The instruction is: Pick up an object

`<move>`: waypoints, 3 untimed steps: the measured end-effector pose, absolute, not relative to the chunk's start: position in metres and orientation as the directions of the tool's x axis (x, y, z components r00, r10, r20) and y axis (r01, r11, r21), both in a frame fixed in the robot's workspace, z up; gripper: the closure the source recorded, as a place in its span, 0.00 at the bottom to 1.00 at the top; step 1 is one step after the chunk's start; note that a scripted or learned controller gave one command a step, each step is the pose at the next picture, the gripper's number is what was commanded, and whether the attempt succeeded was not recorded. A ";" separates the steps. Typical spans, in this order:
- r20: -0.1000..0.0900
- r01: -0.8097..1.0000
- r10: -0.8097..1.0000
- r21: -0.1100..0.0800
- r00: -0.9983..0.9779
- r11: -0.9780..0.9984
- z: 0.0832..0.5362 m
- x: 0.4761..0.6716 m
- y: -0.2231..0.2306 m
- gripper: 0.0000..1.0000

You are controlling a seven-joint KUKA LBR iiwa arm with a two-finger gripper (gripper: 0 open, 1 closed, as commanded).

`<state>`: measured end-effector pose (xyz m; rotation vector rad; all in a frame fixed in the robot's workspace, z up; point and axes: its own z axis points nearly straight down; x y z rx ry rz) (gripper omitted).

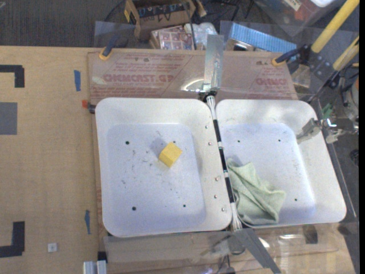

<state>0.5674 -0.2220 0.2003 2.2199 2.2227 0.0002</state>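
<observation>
A small yellow block [170, 154] lies near the middle of the left white bin [114, 210], slightly toward the far side. A crumpled pale green cloth [255, 193] rests in the right white bin [319, 193], bunched against its near left corner beside the divider between the bins.
The bins sit side by side on a brown board [148, 76] held by orange-handled clamps [106, 52]. A grey metal fitting [312, 128] juts over the right bin's far right rim. Clutter and yellow poles [337, 17] stand behind the bench. Bare wooden benchtop [45, 164] spreads left.
</observation>
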 end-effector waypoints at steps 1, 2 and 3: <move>0.000 0.878 0.878 0.001 -0.479 0.479 0.183 0.513 -0.224 0.00; -0.009 0.561 0.561 0.003 -0.828 0.828 0.088 0.482 -0.224 0.00; -0.016 0.563 0.563 0.006 -0.827 0.827 0.100 0.484 -0.225 1.00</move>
